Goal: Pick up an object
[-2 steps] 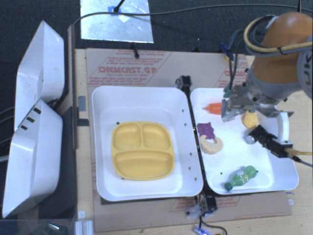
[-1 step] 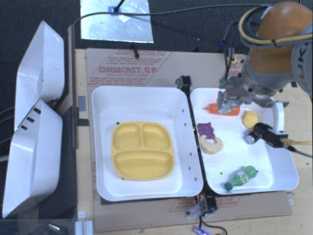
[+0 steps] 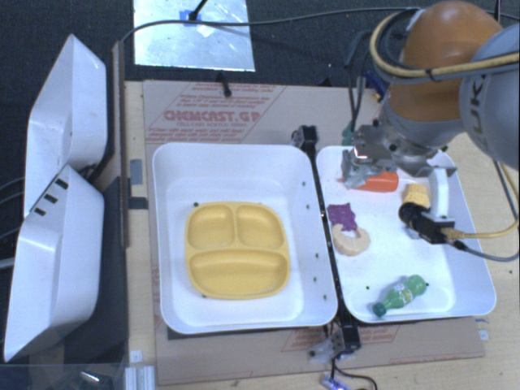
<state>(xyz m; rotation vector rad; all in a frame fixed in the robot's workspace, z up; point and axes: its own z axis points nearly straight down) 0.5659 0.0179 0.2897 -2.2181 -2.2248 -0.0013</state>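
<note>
Green bottle at right bin's front. Gripper down at orange carrot near back; finger state cannot be told. Yellow tray in left bin.

Right bin, five pickable items. Orange carrot-like piece at the top, lying roughly level, its left end under the gripper. Small yellow ridged piece just right of it, near the bin's right side. Purple lumpy item mid-left, close to the divider. Tan ring-shaped piece directly below it, touching or overlapping its lower edge. Green toy bottle on its side near the front edge, cap end pointing lower left, well apart from the rest.
</note>
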